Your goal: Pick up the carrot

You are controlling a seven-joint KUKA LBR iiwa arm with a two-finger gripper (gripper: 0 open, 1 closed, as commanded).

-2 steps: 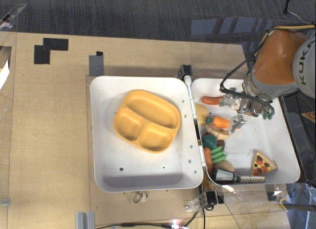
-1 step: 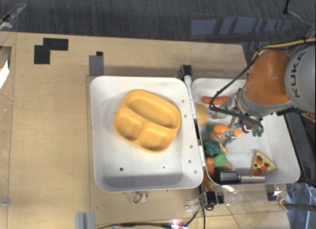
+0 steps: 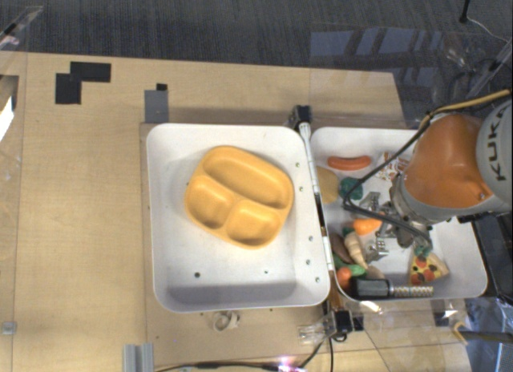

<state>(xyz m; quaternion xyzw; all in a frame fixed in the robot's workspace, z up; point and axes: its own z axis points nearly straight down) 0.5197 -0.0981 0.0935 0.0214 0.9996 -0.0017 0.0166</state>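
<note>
Carrot (image 3: pixel 367 225), orange, lies in the right bin (image 3: pixel 469 281) among a clutter of toy food, at about 9 o'clock from the gripper (image 3: pixel 383 232) and touching or just beside it. Whether the pincer is spread or closed cannot be told; nothing is visibly gripped. A sausage (image 3: pixel 350 162) sits at 12 o'clock from the carrot, a pizza slice (image 3: pixel 423 269) at 4 o'clock. Left bin (image 3: pixel 172 282) carries a yellow divided tray (image 3: pixel 239 195). Step judged: closing in for the grasp. Next move calls for straddling the carrot alone, then a clean lift clear of its neighbours.
</note>
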